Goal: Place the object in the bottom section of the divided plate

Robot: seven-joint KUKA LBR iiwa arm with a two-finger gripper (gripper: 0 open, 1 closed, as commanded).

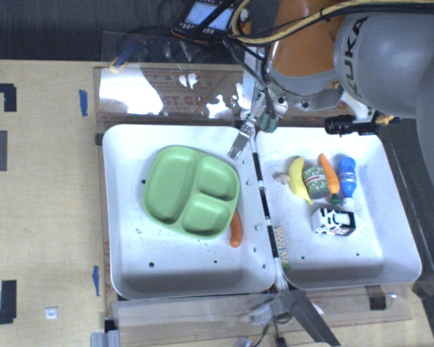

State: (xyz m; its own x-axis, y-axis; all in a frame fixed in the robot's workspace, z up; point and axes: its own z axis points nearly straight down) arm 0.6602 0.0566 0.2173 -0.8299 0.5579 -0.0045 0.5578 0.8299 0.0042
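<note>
camera view shows the green plastic divided plate (192, 191) in the left white bin (123, 251), an orange carrot-like piece (236, 231) touching its right rim, outside it. the gripper (240, 144) hangs above the bin's far right corner; its state cannot be told, so a pick probably comes next.

Light wood bench (36, 215) w/ black tape marks (6, 96), dark floor behind.

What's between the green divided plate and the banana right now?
In the camera view, the orange carrot lies against the divided plate's right edge; then come the bins' adjoining rims and bare white floor up to the banana.
</note>
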